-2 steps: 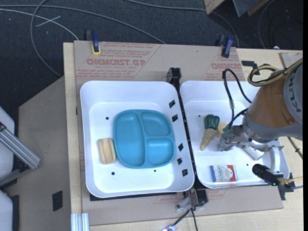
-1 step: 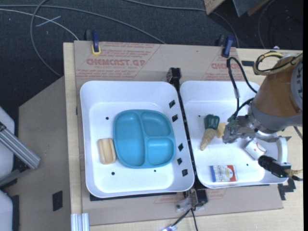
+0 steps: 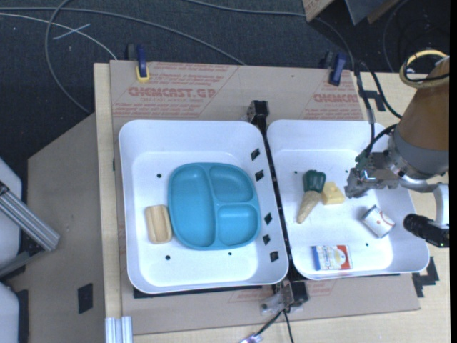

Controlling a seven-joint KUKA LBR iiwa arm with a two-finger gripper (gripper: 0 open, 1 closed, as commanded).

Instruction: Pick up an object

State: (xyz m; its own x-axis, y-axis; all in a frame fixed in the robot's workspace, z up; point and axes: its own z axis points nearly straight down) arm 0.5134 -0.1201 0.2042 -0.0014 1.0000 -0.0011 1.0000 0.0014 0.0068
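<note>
The carrot (image 3: pixel 309 196) lies lengthwise, tip toward the lower left, in the right bin (image 3: pixel 407 259) (1 of 2); gripper (image 3: pixel 360 181) beside it, whether open or closed I cannot tell.

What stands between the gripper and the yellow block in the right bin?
Nothing visible. The gripper sits just right of the yellow block, with bare bin floor between them; the green-topped cone lies on the block's far, left side.

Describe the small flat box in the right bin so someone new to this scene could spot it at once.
Look in the right bin, along its near edge. The small flat box lies there by itself, apart from the toys in the middle of the bin. It is the only rectangular printed item, white with red and blue patches, unlike the green-topped cone and yellow wedge above it.
</note>
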